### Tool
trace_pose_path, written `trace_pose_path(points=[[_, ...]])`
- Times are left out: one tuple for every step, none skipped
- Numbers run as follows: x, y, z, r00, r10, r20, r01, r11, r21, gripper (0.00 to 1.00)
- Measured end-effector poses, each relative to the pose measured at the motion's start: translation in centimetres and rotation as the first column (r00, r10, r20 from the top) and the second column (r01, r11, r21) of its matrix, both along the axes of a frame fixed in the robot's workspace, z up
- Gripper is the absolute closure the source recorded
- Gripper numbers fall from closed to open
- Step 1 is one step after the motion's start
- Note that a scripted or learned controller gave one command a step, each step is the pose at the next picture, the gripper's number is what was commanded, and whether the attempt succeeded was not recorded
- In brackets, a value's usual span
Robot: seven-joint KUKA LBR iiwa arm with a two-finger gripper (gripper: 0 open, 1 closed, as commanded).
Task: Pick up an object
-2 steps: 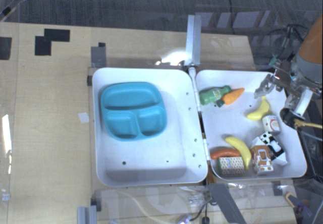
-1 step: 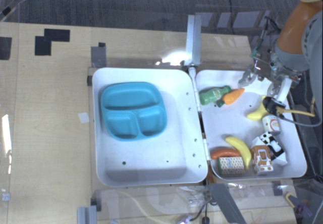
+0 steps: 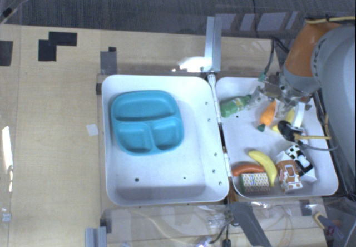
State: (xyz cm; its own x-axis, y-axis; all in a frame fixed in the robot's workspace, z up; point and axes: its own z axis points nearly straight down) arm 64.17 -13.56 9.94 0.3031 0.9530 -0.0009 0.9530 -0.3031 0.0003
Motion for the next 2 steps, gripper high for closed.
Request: trace_pose_path(points=[[0.0,0.1,0.9,1.000,0.006,-0.002,-0.006,1.000,-0.001,1.00],[-1.9,0.9,9.5,0.999,0.042,0.002,-0.042,0.999,0.000,1.00]])
